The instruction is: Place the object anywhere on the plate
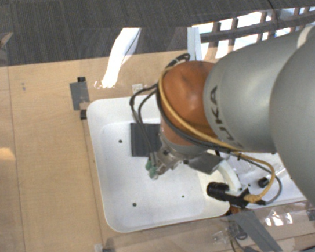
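Observation:
My arm reaches in from the right and covers much of the left bin (123, 210). The orange band (185, 97) and the grey wrist sit over the bin's right half. Below the wrist, a dark grey block of the gripper (145, 139) points down toward the bin floor near its middle. A small green and white piece (151, 168) shows at the lower edge of the gripper, just above the white floor; what it is cannot be told. The arm hides whatever lies under it.
The white bin's floor (158, 207) shows bare at the left and front, with a few small dark dots. Black brackets (80, 94) stand at the bin's corners on the wooden bench. Cables (238, 195) hang beside the wrist.

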`<state>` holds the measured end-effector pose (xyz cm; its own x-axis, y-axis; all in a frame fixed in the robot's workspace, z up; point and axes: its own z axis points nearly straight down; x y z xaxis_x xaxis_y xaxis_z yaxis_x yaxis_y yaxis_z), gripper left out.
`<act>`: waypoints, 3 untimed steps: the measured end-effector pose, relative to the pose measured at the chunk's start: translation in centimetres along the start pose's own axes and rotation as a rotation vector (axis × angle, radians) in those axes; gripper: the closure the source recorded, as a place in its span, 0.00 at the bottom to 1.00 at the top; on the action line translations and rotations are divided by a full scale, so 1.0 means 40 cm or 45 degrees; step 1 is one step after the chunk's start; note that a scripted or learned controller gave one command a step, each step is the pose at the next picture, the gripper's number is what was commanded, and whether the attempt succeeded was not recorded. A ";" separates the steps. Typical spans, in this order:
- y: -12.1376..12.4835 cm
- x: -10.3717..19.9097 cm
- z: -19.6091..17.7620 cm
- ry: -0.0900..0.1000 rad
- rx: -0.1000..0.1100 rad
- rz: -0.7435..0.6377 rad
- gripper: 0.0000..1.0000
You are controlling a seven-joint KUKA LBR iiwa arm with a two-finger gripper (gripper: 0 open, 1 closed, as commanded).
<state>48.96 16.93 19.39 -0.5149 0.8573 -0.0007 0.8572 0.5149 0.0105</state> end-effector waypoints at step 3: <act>0.071 0.119 0.052 0.001 0.002 -0.260 1.00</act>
<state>48.95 22.48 17.33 -0.6782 0.7349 -0.0015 0.7348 0.6782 0.0090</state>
